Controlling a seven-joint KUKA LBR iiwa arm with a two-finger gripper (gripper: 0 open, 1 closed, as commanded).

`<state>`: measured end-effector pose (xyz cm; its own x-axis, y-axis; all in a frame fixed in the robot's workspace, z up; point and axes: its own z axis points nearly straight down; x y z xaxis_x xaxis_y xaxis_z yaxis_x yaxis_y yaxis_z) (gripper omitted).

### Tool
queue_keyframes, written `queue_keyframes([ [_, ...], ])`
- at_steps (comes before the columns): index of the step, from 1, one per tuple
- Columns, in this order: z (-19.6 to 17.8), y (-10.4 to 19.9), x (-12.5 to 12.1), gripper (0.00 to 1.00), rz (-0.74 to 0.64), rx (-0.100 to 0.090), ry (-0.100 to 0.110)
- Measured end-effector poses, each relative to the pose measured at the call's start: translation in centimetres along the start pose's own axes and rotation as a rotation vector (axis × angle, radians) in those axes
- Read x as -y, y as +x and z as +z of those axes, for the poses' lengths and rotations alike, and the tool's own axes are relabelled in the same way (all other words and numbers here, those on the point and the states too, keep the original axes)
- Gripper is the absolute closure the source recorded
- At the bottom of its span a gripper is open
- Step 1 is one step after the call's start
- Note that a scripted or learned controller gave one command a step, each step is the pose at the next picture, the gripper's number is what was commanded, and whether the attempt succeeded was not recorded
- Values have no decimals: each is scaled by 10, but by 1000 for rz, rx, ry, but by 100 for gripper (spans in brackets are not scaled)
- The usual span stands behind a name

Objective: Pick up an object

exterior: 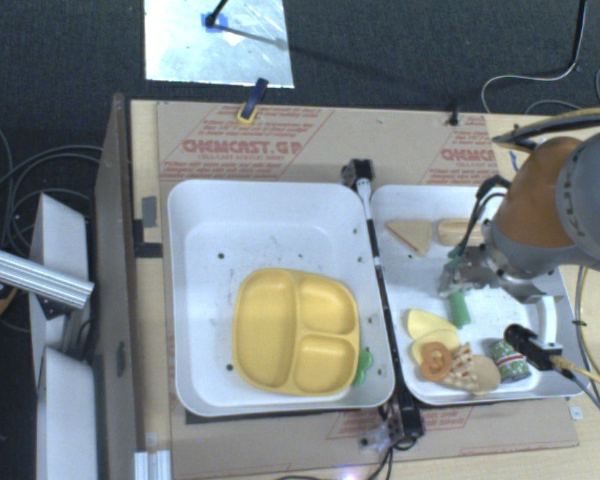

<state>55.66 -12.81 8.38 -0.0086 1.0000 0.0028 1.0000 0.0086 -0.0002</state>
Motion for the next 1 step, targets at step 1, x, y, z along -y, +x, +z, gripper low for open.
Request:
queue_keyframes([
  [1, -112, 66, -6, 100, -3, 1, -12],
])
